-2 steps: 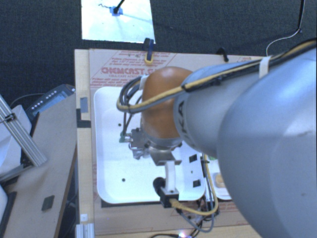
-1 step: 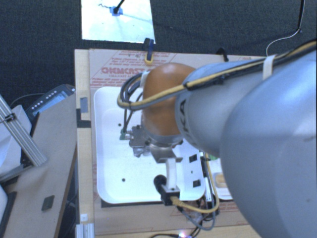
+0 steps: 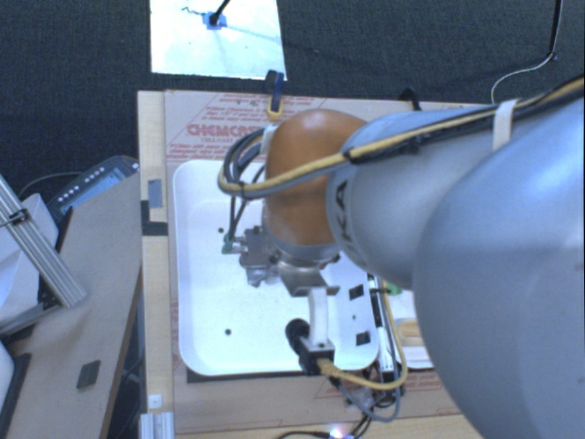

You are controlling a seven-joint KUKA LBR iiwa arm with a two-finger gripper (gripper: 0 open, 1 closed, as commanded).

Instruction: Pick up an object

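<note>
Seen from above, the grey arm (image 3: 475,245) and its orange band (image 3: 302,181) hang over the left bin (image 3: 196,282) and hide most of the gripper (image 3: 267,262), so I cannot tell whether it is spread or closed. Two dark specks (image 3: 227,330) lie on the bin's white floor, too small to identify. A tan thing (image 3: 411,338) peeks out at the arm's edge, mostly covered.

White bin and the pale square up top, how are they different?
The white bin has rounded corners and a raised rim; the pale square is flat with sharp corners. The bin sits on the bench, partly under the arm; the square lies beyond it on dark ground. Both are light-coloured.
</note>
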